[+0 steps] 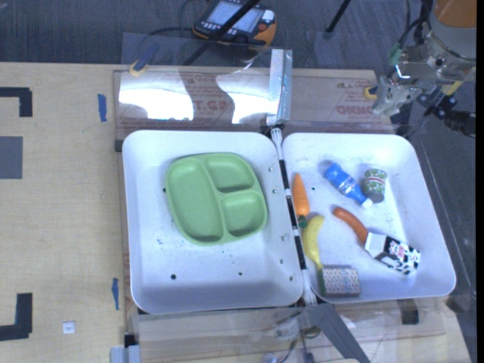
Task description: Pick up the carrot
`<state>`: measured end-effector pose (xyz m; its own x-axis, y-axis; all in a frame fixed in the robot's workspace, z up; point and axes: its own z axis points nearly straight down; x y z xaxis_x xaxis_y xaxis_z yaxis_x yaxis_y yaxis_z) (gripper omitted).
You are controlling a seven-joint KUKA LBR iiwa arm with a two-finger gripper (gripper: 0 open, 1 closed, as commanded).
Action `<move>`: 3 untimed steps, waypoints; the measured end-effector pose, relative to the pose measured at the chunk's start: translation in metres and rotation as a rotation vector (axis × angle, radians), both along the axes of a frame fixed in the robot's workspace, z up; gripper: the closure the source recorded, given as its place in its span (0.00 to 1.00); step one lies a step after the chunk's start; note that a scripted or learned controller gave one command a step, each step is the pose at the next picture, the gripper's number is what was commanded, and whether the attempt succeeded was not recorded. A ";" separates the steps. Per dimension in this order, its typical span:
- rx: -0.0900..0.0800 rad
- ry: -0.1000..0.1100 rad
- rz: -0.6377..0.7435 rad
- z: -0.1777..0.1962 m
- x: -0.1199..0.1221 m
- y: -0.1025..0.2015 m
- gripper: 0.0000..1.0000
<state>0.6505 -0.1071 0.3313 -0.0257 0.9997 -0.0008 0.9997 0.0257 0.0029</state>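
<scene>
On wood bench (60,225): two bins, maybe perspex behind.

A green divided plate (216,197) lies in the left bin (144,225). The right bin (427,225) holds a banana (312,239) near its left wall, a blue bottle (345,183) beside a small tin (374,184), an orange-red sausage (351,222), a black-and-white carton (393,253) and a speckled block (340,280). Beyond the bins, a handheld controller (232,20) sits on the floor past the tabletop (60,225).
</scene>
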 end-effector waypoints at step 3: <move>0.001 0.004 0.089 0.103 -0.087 0.043 1.00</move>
